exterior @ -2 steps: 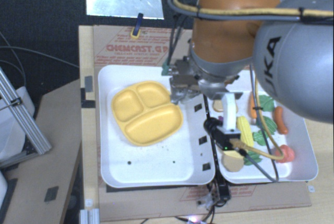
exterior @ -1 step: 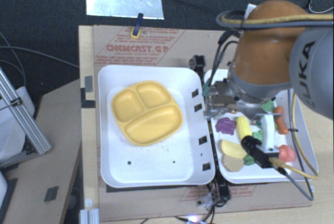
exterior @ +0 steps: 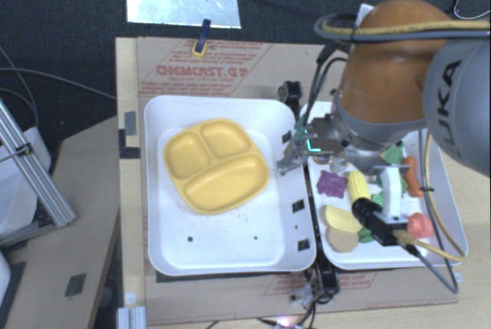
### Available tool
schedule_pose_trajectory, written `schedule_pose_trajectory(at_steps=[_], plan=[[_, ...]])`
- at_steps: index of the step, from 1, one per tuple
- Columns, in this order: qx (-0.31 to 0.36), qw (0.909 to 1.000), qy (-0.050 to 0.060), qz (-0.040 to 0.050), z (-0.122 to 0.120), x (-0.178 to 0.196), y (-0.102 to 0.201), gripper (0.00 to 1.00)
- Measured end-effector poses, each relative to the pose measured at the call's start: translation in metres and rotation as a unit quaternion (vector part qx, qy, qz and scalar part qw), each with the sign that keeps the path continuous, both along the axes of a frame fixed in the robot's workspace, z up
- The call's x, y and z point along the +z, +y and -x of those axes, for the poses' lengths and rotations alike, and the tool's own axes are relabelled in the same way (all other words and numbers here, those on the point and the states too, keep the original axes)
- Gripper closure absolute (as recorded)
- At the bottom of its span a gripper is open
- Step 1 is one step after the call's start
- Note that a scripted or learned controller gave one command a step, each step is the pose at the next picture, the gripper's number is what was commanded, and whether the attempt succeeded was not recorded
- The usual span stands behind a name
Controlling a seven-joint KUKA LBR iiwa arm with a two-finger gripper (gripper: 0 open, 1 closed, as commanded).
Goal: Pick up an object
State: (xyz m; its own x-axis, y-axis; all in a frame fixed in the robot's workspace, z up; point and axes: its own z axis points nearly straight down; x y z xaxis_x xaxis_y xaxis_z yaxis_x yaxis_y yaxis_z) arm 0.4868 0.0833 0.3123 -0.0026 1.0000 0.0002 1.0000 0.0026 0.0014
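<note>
The arm (exterior: pixel 399 74), grey with its orange band, rises nearest the lens and covers the upper part of the right bin (exterior: pixel 453 231); below the wrist the gripper (exterior: pixel 367 166) hangs over that bin, just above the toys; how far it is open cannot be told, since the wrist hides it, and nothing can be seen in its hold. A black cable (exterior: pixel 380 224) with a yellow lead trails from the arm across the toys.

In the right bin lie 1 purple piece (exterior: pixel 331 183), 1 yellow corn cob (exterior: pixel 357 184) just beside it, 1 pale yellow wedge (exterior: pixel 342 218), 1 tan round piece (exterior: pixel 342 241) touching the wedge, 1 white piece (exterior: pixel 393 193), 1 green piece (exterior: pixel 394 154), 1 orange carrot (exterior: pixel 412 176) and 1 red-orange piece (exterior: pixel 420 225); they crowd together, several partly hidden.

The left bin (exterior: pixel 176 251) holds 1 yellow divided plate (exterior: pixel 216 165) with 3 compartments, lying flat near its middle; the 2 bins sit side by side, touching, on a cardboard sheet (exterior: pixel 207 68).
</note>
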Motion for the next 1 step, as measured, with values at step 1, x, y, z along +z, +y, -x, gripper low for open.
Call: schedule_pose_trajectory(at_steps=[1], plan=[[0.002,1.0,-0.005,-0.0017,-0.0007,0.0837,0.0209,0.0]])
